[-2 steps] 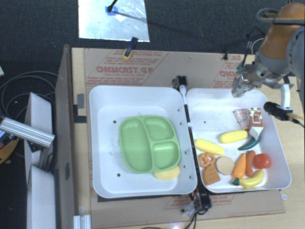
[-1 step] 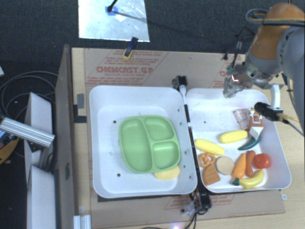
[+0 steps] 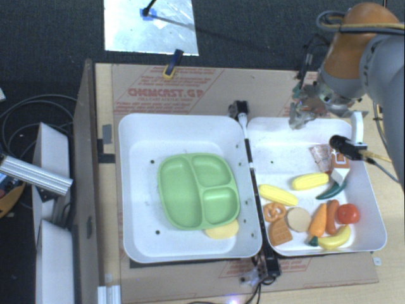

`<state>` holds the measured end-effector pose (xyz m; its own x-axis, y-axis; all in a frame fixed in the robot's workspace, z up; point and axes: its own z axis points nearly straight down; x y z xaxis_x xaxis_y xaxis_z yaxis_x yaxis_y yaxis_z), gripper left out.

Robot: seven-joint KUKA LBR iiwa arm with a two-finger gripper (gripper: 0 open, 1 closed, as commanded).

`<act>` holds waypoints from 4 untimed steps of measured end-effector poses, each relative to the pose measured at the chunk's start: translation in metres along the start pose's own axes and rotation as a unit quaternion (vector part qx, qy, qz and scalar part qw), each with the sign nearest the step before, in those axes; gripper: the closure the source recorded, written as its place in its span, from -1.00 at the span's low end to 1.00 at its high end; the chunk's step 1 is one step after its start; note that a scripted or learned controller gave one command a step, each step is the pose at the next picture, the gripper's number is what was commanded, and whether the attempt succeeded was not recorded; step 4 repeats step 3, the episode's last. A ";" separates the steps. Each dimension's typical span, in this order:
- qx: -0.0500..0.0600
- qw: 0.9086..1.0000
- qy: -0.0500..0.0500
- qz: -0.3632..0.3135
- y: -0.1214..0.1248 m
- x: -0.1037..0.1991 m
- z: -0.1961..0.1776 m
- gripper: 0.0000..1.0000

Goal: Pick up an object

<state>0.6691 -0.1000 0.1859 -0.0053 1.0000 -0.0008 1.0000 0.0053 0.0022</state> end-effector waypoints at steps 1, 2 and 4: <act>0.000 1.000 0.000 0.000 0.000 0.015 0.004 1.00; 0.000 1.000 0.000 0.000 0.000 0.027 0.001 1.00; -0.001 1.000 -0.001 0.003 0.000 -0.015 -0.013 1.00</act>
